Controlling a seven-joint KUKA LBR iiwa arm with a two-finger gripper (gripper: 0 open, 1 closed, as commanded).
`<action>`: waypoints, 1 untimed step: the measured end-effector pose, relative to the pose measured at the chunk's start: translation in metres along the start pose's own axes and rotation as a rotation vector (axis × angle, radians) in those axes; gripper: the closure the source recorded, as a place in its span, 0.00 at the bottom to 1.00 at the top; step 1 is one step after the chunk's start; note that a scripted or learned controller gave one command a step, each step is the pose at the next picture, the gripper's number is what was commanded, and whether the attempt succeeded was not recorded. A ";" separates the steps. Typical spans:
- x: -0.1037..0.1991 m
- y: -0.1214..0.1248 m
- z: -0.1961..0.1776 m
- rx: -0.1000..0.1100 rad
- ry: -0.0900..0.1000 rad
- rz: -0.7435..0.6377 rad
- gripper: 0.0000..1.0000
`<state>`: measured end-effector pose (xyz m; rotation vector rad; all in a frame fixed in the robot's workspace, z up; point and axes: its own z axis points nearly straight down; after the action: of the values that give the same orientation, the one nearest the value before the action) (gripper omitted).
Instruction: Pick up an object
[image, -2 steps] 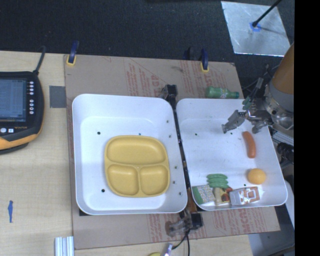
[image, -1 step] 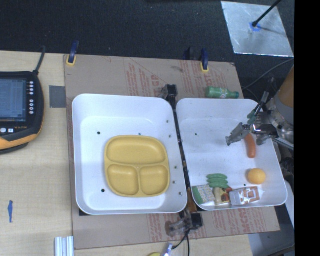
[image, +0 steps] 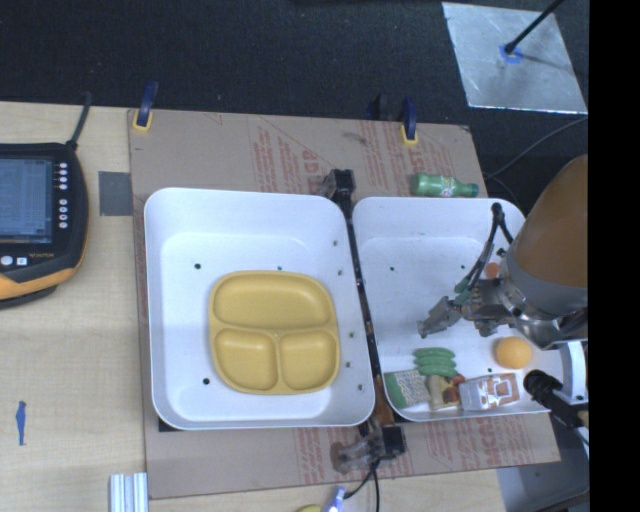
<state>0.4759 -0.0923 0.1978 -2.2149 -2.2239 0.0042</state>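
A grey KUKA arm with an orange band (image: 555, 225) reaches in from the right over the right-hand white bin (image: 420, 250), its two-finger gripper (image: 440, 318) low above the bin's bare floor near the middle. The dark fingers point left; whether they are parted or closed cannot be told from this slanted overhead view, and nothing is seen between them.

The loose objects lie along the near side of the right bin. An orange ball-like fruit (image: 512, 352) sits just beside the wrist, toward the bin's right edge. A green ridged toy vegetable (image: 434, 360) lies below the gripper, apart from its fingers. Next to it are a small grey-green packet (image: 407, 386), a yellowish piece (image: 441, 391) and a red-and-white carton (image: 492, 391) lying flat against the bin's front wall.

The left-hand white bin (image: 180, 300) carries a yellow three-compartment tray (image: 272, 331) resting flat near its centre. Both bins stand side by side on a brown cardboard sheet (image: 260, 150) clamped to the bench. A green bottle (image: 443, 185) lies on its side on the cardboard behind the right bin. A teach pendant (image: 35, 225) with an orange rim rests on the bench at far left.
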 end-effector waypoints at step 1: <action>-0.063 0.035 -0.035 -0.002 -0.001 0.002 0.00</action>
<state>0.5110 -0.1556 0.2325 -2.2183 -2.2233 0.0025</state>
